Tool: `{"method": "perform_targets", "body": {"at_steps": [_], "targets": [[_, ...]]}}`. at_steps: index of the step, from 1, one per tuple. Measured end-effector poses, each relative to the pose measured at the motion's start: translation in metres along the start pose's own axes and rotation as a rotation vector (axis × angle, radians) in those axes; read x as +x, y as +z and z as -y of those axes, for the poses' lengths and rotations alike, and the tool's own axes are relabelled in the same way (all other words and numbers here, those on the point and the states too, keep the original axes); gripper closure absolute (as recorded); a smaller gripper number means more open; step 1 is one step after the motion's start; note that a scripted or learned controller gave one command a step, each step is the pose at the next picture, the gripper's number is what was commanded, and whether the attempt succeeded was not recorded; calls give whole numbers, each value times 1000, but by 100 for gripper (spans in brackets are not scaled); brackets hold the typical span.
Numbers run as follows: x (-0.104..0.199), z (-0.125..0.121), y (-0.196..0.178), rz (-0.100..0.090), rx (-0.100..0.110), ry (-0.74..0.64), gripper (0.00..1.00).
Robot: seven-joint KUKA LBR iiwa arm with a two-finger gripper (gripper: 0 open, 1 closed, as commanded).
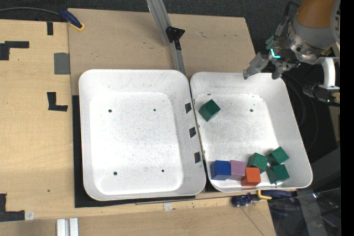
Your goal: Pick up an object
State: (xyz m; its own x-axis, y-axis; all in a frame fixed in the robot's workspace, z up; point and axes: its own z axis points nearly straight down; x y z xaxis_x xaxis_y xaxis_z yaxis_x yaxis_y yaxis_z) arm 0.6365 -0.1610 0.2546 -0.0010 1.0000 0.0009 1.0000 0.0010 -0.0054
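White plastic, shallow and speckled, makes up both bins on the bench; the left bin (pixel 135 83) has no blocks in it, and the right bin (pixel 243 119) holds all the small blocks. By the look of things the pick has not begun: nothing sits between the fingers, and every block rests on the bin floor.

The grey arm with its orange band (pixel 318 5) comes in from the right, and its two-finger gripper (pixel 264 68) hangs over the far right corner of the right bin, about at the rim. One dark finger (pixel 253 69) points left and down toward the bin, and the other lies to its right with a gap between them, so the fingers seem to stand apart, though the dark parts blur together against the floor behind and I would not swear to how wide.

A dark green cube (pixel 209 109) lies alone in the far half of the right bin, near its left wall, turned corner-on. It is the closest candidate, lying left of and nearer than the gripper, well apart from it. Along the near wall are a blue cube (pixel 220 168), a pale purple block (pixel 238 168), an orange cube (pixel 252 175) and three green cubes (pixel 269 164), touching or almost so.

What is left, I judge, is everything: travel over a block, descend, close, lift. The lone green cube looks the easier target, having free space on all sides.
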Motion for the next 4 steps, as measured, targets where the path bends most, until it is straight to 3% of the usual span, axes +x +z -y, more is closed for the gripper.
{"method": "perform_targets", "body": {"at_steps": [1,3,4], "targets": [[0,-1,-3,2,-4,-1,0],[5,8,124,0,3,-1,0],[7,9,166,1,1,-1,0]]}}
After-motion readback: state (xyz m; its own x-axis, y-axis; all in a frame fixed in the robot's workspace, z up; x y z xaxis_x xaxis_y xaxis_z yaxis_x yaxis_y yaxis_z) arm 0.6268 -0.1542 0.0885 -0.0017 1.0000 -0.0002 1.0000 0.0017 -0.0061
